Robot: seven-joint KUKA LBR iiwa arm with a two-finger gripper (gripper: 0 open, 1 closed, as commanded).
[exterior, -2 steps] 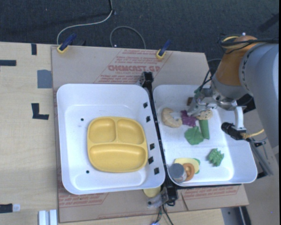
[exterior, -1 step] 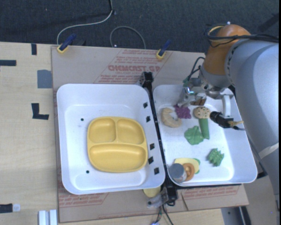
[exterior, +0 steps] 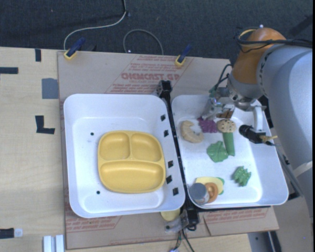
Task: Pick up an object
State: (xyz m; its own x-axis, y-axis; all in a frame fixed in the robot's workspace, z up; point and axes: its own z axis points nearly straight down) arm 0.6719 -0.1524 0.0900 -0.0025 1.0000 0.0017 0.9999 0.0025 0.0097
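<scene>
table (exterior: 21,156): pale wood top, black tape marks along its left side.
left bin (exterior: 76,140): white and shallow, on the left half of the cardboard sheet.
yellow plate (exterior: 131,160): three compartments, lies flat in the middle of the left bin.
cardboard sheet (exterior: 142,75): brown with red print, under both bins, clipped at its far edge.
right bin (exterior: 191,164): white, butts against the left bin along a black seam. All the loose pick objects are in here.
tan ring (exterior: 190,132): bagel-like, by the right bin's left edge, toward the far side.
grey can (exterior: 199,193): near-left corner of the right bin, touching the orange-and-yellow piece (exterior: 215,187).
purple piece (exterior: 207,124): just right of the tan ring, just beside the end effector.
green leafy piece (exterior: 217,152): middle of the right bin, touching the green stick.
end effector (exterior: 219,107): low over the far part of the right bin, just above the purple piece and the round cracker. Can't tell if it's apart, together or clamped on anything.
round cracker (exterior: 226,124): right of the purple piece, at the far end of the green stick.
green stick (exterior: 229,143): lies far-to-near in the middle of the bin.
small green piece (exterior: 242,176): toward the near-right corner, apart from the others.
arm (exterior: 289,93): grey, orange band (exterior: 254,62), comes in over the right bin's far-right corner.
</scene>
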